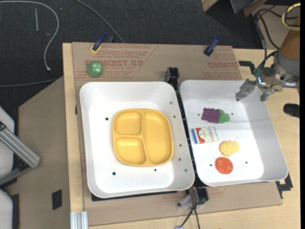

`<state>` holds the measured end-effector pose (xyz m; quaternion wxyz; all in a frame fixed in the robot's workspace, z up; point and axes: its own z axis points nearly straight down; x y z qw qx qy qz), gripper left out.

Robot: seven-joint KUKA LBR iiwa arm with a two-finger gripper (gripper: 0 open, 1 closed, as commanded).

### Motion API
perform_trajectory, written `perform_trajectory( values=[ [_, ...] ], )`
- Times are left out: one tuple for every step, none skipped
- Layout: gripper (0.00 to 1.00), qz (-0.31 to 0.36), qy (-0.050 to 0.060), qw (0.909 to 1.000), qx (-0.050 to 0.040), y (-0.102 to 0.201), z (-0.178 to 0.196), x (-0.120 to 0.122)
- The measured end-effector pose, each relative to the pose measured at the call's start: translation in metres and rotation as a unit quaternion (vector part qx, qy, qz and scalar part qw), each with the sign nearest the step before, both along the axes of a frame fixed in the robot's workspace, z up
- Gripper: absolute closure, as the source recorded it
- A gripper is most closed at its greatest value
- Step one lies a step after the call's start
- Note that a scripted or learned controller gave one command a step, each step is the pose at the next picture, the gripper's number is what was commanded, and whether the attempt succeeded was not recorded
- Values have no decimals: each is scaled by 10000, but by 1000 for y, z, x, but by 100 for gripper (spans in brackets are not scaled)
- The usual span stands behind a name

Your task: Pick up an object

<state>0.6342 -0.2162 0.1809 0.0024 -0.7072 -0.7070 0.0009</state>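
Gripper [254,93] fingers stand spread as we hover over the upper right corner of the right bin [269,161], with nothing between them. Our candidates lie lower in that bin, apart from us: a purple grape bunch [214,115] nearest, then a small red-and-blue carton [204,135], a yellow corn piece [229,148] and a red tomato-like toy [224,165].

We judge the risks as these: the toys are small and rounded, so fingers closing off-centre could squeeze one sideways instead of trapping it. The carton and corn sit close together, and a descent between them might nudge both and catch neither. The carton lies flat, giving little to pinch.

In the left bin [95,175] rests a yellow divided plate [143,137], and a green ball [95,69] sits on the cardboard beyond it. Nothing stands between us and the grapes.
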Motion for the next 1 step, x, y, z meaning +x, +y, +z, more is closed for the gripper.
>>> perform_trajectory(
  values=[
    [0, 10, 8, 10000, 3, 4, -63, 0]
  ],
)
